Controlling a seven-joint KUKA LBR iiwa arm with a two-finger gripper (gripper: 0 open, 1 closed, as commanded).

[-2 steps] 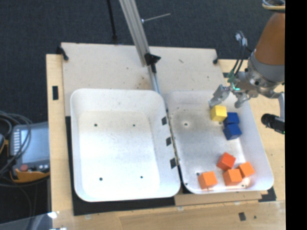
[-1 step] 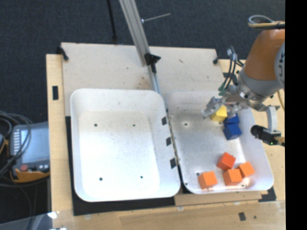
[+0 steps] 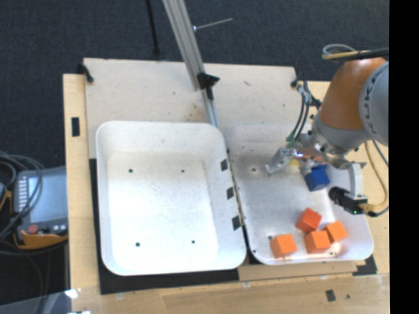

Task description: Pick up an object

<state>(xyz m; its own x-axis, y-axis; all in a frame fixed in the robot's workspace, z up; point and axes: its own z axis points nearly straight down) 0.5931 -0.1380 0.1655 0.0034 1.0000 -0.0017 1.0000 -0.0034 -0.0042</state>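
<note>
1. While the arm (image 3: 350,103) reaches in from the right over the right bin (image 3: 262,201), its gripper (image 3: 288,159) hangs low near that bin's upper middle; whether it is open or closed cannot be told.
2. 1 blue block (image 3: 317,177) lies just right of the gripper, under the wrist.
3. 4 orange blocks sit near the bin's lower right corner: (image 3: 309,220), (image 3: 336,231), (image 3: 317,241) and (image 3: 283,245).
4. Beside it, the left bin (image 3: 118,142) lies on the bench (image 3: 131,90).
</note>
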